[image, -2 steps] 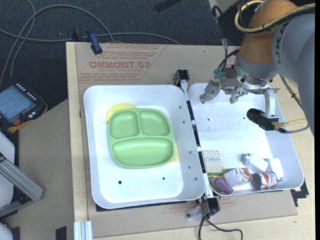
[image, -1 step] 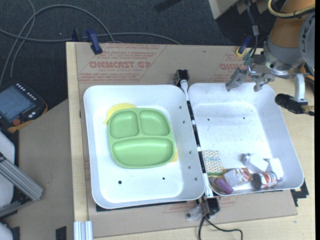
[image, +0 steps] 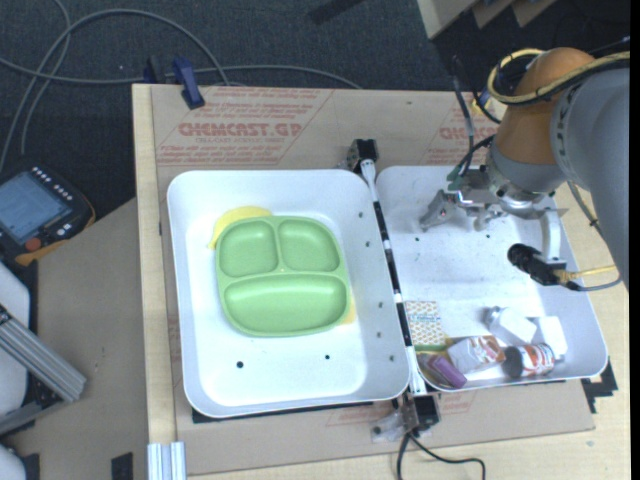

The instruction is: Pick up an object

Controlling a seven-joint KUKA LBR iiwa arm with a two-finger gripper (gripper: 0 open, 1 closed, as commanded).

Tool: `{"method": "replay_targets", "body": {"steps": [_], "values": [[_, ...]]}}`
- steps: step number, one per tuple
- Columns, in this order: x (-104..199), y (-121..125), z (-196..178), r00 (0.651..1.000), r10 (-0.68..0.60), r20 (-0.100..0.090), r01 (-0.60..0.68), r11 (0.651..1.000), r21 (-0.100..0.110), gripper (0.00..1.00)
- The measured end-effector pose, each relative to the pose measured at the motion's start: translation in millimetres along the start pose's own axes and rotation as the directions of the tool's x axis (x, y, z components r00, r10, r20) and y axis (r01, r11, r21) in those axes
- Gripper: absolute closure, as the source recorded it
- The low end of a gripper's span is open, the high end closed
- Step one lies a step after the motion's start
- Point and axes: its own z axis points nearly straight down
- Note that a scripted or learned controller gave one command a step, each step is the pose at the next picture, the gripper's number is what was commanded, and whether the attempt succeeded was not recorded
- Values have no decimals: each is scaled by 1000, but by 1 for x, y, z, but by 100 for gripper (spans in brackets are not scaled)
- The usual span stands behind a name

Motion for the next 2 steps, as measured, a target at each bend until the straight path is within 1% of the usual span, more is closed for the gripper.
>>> {"method": "replay_targets", "body": {"steps": [1,2], "values": [[-46,-82,14,1000,2,1,-2,1000,0,0],[-76,-141,14,1000,2,0,-2,1000,0,0]]}}
